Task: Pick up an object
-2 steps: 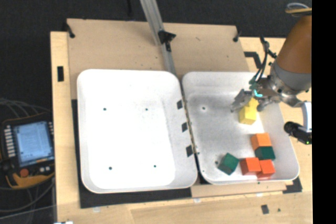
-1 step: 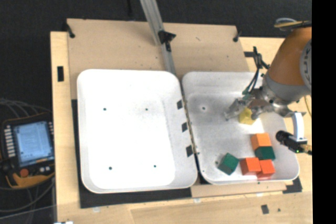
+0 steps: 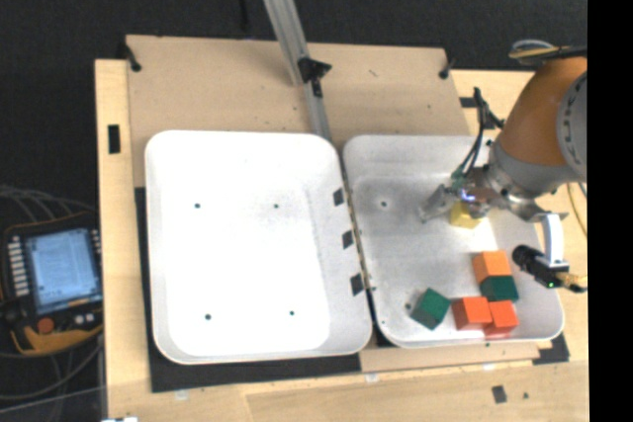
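The arm reaches in from the right, and my gripper [image 3: 453, 205] hangs low over the upper middle of the right bin [image 3: 396, 173]. A small yellow block [image 3: 463, 216] lies right under and beside the gripper, partly covered by it. I cannot make out whether the block is touched or held. Further toward the front of the same bin sit a dark green block [image 3: 430, 308], an orange block [image 3: 492, 264] with another green block [image 3: 500, 288] against it, and two orange blocks [image 3: 473, 312] side by side at the front wall.
The left bin [image 3: 247, 242] is a plain white tray with a few dark dots. A slanted metal rail [image 3: 287, 25] runs down from the top to between the bins. A handheld control pendant [image 3: 59, 272] lies off the bench at left.
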`<state>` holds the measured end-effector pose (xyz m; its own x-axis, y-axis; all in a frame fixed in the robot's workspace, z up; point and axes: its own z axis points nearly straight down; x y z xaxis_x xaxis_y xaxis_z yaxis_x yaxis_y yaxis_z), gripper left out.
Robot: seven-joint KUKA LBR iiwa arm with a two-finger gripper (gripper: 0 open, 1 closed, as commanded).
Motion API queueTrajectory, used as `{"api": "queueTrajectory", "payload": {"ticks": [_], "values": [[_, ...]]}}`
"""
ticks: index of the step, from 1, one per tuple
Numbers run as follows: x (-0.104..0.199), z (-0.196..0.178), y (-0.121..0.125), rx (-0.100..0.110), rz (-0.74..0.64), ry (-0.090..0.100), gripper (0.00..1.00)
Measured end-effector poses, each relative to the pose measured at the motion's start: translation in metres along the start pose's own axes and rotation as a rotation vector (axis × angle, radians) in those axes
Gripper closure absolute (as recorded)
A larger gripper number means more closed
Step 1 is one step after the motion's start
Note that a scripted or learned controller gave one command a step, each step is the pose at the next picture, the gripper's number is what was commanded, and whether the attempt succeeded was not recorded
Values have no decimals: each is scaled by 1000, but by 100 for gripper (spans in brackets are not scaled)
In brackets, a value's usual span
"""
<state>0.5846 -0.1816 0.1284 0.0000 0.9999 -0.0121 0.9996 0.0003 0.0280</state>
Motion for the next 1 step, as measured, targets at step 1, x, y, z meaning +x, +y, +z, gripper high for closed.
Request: {"api": "queueTrajectory", "payload": {"ticks": [1], "values": [[-2, -9, 1, -3, 5, -1, 100]]}}
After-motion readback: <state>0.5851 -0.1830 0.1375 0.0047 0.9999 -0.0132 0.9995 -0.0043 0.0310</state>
